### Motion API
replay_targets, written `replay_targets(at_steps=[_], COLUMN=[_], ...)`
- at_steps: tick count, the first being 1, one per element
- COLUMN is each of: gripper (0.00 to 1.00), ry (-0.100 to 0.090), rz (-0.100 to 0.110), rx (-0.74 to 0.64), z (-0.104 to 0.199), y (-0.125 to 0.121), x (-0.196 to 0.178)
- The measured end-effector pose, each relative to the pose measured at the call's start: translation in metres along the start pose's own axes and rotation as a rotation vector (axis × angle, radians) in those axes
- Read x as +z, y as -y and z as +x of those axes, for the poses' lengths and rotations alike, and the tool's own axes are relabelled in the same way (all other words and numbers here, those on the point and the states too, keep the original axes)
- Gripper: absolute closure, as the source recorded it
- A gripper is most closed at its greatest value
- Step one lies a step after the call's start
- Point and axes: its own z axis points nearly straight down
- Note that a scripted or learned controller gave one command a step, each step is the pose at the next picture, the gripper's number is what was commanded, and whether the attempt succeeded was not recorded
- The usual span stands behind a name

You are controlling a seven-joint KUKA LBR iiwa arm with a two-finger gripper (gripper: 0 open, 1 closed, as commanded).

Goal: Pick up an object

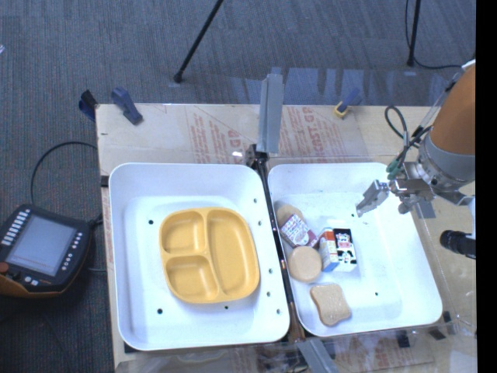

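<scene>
No object had been lifted: the gripper [371,200], its opening impossible to judge, hung near the right bin's [404,298] far edge, apart from the carton [339,249].

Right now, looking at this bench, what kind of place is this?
Probably a robotics lab set up for pick-and-place trials: a robot arm reaches over two white bins, a teach pendant lies on the carpet, and tripod legs stand behind the bench.
</scene>
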Motion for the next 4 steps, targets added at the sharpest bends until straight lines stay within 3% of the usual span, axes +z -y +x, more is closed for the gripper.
replay_targets(at_steps=[1, 2, 3, 4], gripper=[0.00, 0.00, 1.00, 1.00], ry=[0.006, 0.005, 0.004, 0.002], rz=[-0.029, -0.019, -0.018, -0.013], rx=[-0.119, -0.207, -0.198, -0.080], z=[0.011, 0.065, 0.062, 0.118], y=[-0.007, 0.015, 0.015, -0.005], x=[0.107, 0.136, 0.128, -0.011])
